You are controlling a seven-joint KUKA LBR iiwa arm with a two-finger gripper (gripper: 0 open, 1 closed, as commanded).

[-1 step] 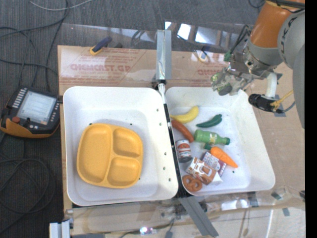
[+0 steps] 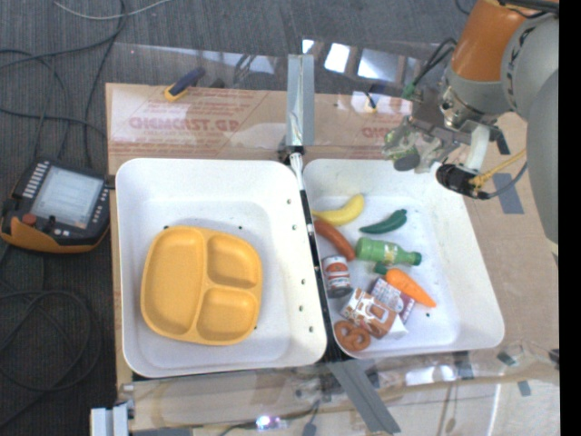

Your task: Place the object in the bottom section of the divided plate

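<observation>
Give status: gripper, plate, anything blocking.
Gripper above right bin's far edge, holding nothing visible. Yellow plate in left bin, sections bare. Toy food, including banana and carrot, in right bin.

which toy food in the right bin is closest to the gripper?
The yellow banana, at the bin's upper left. It lies nearer the gripper than the green pepper or the bottle, carrot and other items lower down.

The arm [image 2: 508, 25] is cut off by the top and right edges; its end effector [image 2: 413, 148] is too blurred to read its fingers. A carton [image 2: 370, 310] partly covers the pretzel [image 2: 352, 336], labels too small to read, and cables [image 2: 18, 316] leave the left edge
</observation>
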